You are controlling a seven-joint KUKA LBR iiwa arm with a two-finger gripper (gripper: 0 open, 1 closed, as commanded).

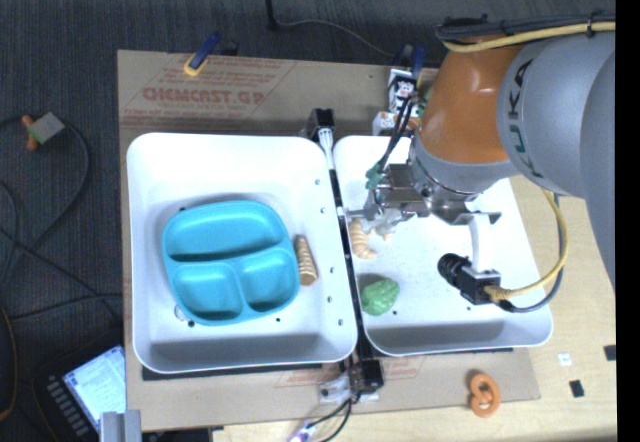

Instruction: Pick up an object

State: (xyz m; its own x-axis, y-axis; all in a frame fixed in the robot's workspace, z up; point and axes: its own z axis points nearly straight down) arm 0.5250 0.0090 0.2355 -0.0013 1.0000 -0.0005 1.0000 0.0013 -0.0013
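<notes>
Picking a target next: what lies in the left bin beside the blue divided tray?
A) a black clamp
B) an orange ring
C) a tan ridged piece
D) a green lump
C: a tan ridged piece lies against the blue divided tray's right edge in the left bin.

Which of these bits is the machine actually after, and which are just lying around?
Job: gripper, cream piece beside it, green lump, right bin.
Lying about: blue tray, tan stick, left bin, orange ring.

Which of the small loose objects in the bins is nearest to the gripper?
The pale shell-shaped piece in the right bin, just under the gripper; the green lump lies farther.
</notes>
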